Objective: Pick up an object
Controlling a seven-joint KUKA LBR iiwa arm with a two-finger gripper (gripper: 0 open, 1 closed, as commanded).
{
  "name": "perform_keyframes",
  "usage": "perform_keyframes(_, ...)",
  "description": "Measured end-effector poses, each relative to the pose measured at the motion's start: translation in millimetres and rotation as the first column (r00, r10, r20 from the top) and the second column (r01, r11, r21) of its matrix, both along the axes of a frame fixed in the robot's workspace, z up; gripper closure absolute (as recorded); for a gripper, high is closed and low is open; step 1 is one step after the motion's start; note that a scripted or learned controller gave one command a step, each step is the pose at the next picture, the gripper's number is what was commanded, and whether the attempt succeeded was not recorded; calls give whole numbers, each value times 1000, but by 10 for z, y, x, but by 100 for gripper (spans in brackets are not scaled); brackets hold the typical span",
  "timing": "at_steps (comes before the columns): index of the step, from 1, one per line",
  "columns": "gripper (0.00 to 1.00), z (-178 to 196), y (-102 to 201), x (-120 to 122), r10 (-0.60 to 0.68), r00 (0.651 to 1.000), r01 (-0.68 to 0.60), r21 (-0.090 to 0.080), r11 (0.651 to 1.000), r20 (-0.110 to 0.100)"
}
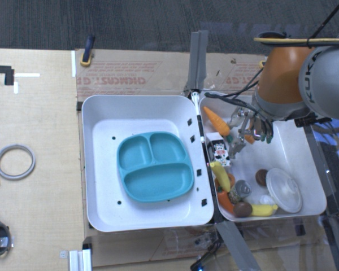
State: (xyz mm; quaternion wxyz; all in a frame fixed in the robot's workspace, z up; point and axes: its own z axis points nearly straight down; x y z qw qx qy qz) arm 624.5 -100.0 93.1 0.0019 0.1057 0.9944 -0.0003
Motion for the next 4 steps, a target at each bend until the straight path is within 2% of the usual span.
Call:
perform_keyframes(1,0,-8,59,-758,-122,992,122,-1,992,-2)
perform_keyframes(2,100,89,59,-743,-121,993,121,-3,993,2)
perform_keyframes(3,0,91,57,-741,-121,993,121,-3,993,3)
perform_keyframes(4,0,2,13,-283,-238,971,238,-3,971,3)
